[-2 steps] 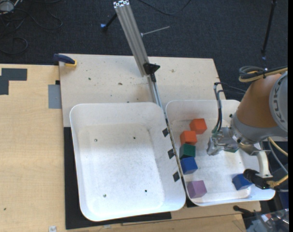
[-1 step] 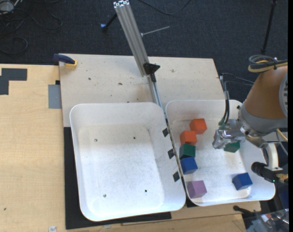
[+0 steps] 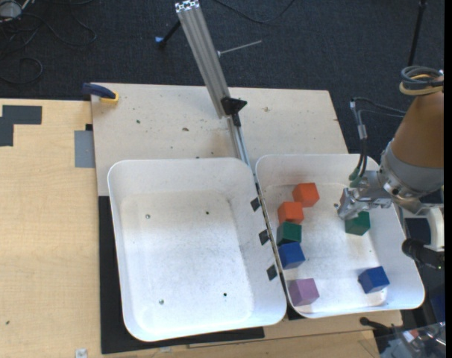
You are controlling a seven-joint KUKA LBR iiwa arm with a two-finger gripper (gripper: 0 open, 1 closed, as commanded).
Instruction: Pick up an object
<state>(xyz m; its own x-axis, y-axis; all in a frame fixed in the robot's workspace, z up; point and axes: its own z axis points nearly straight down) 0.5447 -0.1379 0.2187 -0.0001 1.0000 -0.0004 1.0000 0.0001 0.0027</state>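
Note:
In the right bin (image 3: 405, 293) lie several small cubes. Two orange ones (image 3: 306, 194) (image 3: 290, 212) sit near its left side, with a dark green cube (image 3: 289, 233), a blue cube (image 3: 291, 254) and a purple cube (image 3: 303, 290) below them. Another blue cube (image 3: 374, 279) rests near the front right corner. My gripper (image 3: 353, 209) hangs over the bin's right half, directly above a green cube (image 3: 357, 223) that sits at its fingertips. The fingers appear to be around the cube's top, but the grip itself is hidden.
The left bin (image 3: 183, 245) stands beside the right one, split from it by a ridge with black clips (image 3: 262, 237). A slanted metal rail (image 3: 207, 58) rises behind the bins. The arm's orange band (image 3: 424, 129) fills the right edge.

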